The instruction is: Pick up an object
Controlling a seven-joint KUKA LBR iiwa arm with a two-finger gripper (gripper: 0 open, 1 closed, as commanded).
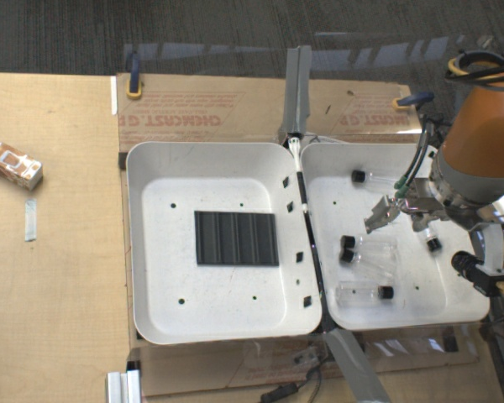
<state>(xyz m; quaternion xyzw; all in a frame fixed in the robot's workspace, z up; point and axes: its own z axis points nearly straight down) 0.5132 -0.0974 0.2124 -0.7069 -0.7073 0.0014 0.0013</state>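
Observation:
My gripper [389, 211] hangs over the middle of the right bin [454, 309], reaching in from the right. Just below it lies a clear plastic bottle [376, 255] with a black cap [348, 248]. A second clear bottle [357, 292] with a black cap [385, 292] lies near the bin's front wall. A small black-capped piece [359, 175] sits toward the back, and another [433, 243] is close under the wrist on the right. Nothing visibly hangs from the gripper.
The left bin [151, 225] holds a dark ribbed rectangular panel [236, 238] at its centre. A divider post [298, 82] stands between the bins at the back. A small carton [15, 166] and a pale strip [30, 222] lie on the wooden bench at far left.

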